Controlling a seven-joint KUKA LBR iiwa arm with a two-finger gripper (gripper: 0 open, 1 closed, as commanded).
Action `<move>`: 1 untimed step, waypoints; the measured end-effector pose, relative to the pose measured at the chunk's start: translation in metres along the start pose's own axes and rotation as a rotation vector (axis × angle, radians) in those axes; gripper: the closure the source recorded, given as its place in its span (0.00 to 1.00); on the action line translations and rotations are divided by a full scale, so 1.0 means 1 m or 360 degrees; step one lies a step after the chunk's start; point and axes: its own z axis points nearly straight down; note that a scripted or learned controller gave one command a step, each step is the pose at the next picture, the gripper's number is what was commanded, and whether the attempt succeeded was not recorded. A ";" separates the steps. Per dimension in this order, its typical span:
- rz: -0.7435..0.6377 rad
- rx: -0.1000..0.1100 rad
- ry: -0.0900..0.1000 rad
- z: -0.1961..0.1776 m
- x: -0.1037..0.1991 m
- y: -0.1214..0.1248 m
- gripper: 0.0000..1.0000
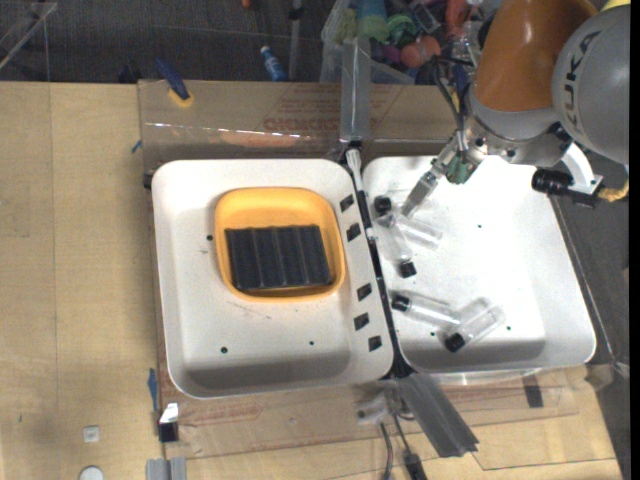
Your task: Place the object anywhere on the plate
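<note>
Currently the gripper (415, 196) hangs over the upper left part of the right bin (520, 238), close to the divider (372, 268) between the bins. Whether it is parted or closed, and whether it has anything in its grasp, cannot be told from this view.

The plate (280, 206), an orange dish carrying a dark ribbed insert (278, 256), sits in the left bin (190, 298). No object lies on it.

Several clear, tube-like objects with dark caps lie in the right bin. One clear piece (415, 230) lies just below the gripper, with a small dark cap (382, 206) beside it. A small dark piece (407, 267) lies lower down. Two longer tubes (455, 320) rest touching near the bin's lower edge.

Probable step: descent onto the nearest clear piece.

Risks from this position:
- The objects are transparent and probably smooth. A closing grasp may squeeze the piece out sideways.
- The target lies near the divider. A low approach may strike the bin wall.
- A round tube may roll on contact and leave the grasp line.
- A weak hold may fail during transfer across the divider, dropping the object short of the plate.
- A tube released on the ribbed insert may roll toward the plate rim.
</note>
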 end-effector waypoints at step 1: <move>-0.0152 -0.0004 -0.0008 -0.008 -0.026 -0.032 0.00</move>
